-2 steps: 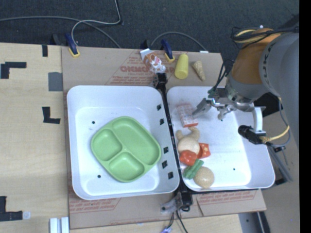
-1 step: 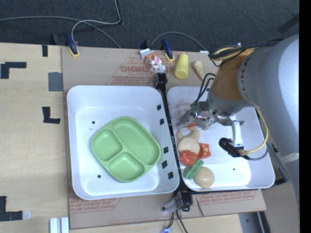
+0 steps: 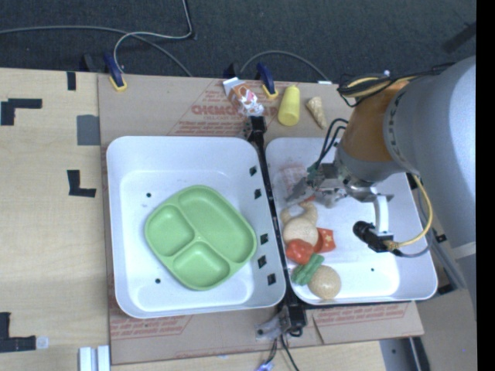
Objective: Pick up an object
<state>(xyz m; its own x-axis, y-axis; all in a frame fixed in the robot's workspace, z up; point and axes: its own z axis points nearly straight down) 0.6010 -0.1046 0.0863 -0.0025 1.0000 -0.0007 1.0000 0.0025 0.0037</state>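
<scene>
We see the candidate objects heaped in the right bin point(image 3: 402, 280), low and centre-right of the frame: a pale round piece point(image 3: 300, 230), a red piece point(image 3: 300, 250), a green piece point(image 3: 309, 270) and a tan ball point(image 3: 326, 280), touching one another. The gripper point(image 3: 309, 188) hangs just above that heap, likely lining up a grasp, though we cannot tell its state. In the left bin point(image 3: 124, 161), well apart, lies a green divided tray point(image 3: 199, 236).

Yellow bottle point(image 3: 288, 105) and cone point(image 3: 316, 111) (behind the bins)
</scene>
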